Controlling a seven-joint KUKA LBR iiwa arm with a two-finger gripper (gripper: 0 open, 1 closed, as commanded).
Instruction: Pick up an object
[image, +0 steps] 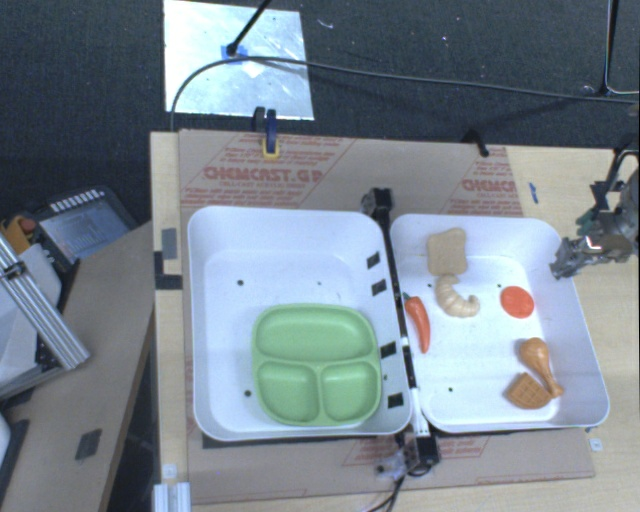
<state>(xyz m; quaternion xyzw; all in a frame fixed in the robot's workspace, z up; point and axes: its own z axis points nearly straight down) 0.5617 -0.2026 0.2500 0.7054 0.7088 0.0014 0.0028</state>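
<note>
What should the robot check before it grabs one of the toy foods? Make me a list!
1. Gripper is near the right bin: ok, at its upper right edge.
2. Gripper is above a food: not ok.
3. Tomato slice has room around it: ok.
4. Croissant sits apart from bread slice: not ok, almost touching.
5. Chicken leg free of the waffle: not ok, touching.

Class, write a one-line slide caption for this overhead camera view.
Gripper at the right bin's far edge; toy foods inside, green divided plate in the left bin.
</note>
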